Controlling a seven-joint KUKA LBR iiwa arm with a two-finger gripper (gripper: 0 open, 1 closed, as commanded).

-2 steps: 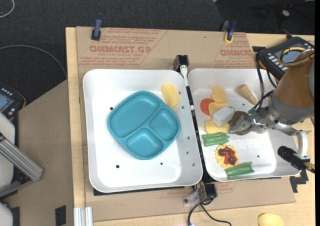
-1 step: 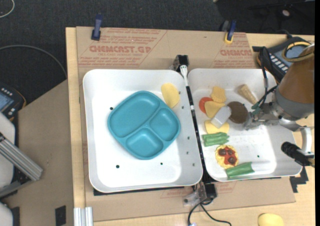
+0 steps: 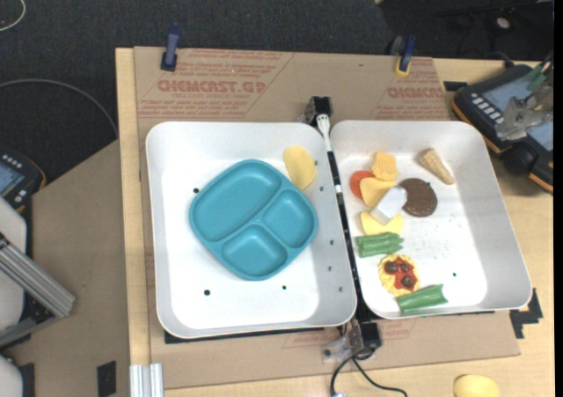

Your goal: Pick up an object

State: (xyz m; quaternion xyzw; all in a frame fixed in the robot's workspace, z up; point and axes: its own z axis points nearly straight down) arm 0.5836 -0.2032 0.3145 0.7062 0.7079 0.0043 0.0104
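Note:
The left bin (image 3: 176, 281) holds a blue divided plate (image 3: 253, 219), and a pale yellow chip-like piece (image 3: 300, 166) lies at the plate's upper right edge. Toy food is scattered in the right bin (image 3: 493, 237). An orange-yellow wedge (image 3: 383, 165), a red tomato slice (image 3: 361, 184), a white block (image 3: 389, 203) and a brown round cookie (image 3: 420, 198) are clustered together, touching. A tan cone (image 3: 436, 166) lies apart at the back. Lower down are a green pod (image 3: 379, 245), a small pizza piece (image 3: 399, 273) and a second green pod (image 3: 421, 299).
Both bins rest on a cardboard sheet (image 3: 229, 87) fixed by a blue clamp (image 3: 170, 47) and another clamp (image 3: 405, 54). A dark handheld device (image 3: 497, 105) sits off the bench's right edge. A yellow object (image 3: 475, 385) lies at the bottom right.

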